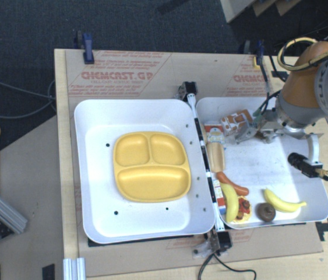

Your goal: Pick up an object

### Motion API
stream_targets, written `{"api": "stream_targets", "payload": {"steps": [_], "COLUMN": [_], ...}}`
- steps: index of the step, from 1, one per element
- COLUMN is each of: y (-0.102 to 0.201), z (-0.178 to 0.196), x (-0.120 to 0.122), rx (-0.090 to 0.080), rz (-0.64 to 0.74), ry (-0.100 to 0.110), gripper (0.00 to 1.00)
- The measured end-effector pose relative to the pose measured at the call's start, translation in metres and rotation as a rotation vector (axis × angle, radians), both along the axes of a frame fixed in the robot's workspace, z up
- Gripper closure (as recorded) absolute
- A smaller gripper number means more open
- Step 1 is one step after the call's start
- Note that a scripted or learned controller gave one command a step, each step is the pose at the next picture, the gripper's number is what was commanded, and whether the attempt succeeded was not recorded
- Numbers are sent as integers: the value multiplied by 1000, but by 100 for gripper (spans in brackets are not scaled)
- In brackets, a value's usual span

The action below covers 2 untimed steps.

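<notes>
Worktop: a pale board (152,74) carries two shallow white bins side by side, and we look down on them at a slant.

Left bin: the left bin (94,156) holds a yellow divided plate (151,166) lying flat near its middle, well apart from the arm.

Right bin: the right bin (303,214) holds all the small items, most of them pushed against its left wall and near edge, so the middle of its floor is bare.

Items along the left wall: a small carton (237,121) at the far end, then a tan stick-shaped piece (215,155), then a red sausage-like piece (232,182), then a banana (230,200) over something red near the near edge.

Items at the near edge: a brown round thing (265,212) and just beside it, to the right, a second banana (284,201).

Arm: the grey arm with its orange part (303,80) reaches in from the right and bends down over the far part of the right bin.

Gripper: the gripper (257,130) sits low, just right of the carton.

Fingers: we cannot tell whether they are released or clenched; nothing is visibly between them.

Likely target: we judge the carton the closest thing to pick, just beside the gripper on its left; the bananas lie well apart, toward the near edge.
</notes>
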State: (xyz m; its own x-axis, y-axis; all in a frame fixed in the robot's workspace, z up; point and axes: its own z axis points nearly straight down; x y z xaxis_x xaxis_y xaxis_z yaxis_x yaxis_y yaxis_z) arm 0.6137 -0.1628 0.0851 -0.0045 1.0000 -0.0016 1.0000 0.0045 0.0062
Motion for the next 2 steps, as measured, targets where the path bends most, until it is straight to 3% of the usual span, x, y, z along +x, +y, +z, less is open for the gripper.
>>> {"api": "stream_targets", "payload": {"steps": [1,2], "y": [-53,-53], "z": [-5,-2], "x": [48,51], "rx": [14,22], "rz": [-3,-2], "ry": [36,24], "gripper": [0,0]}}
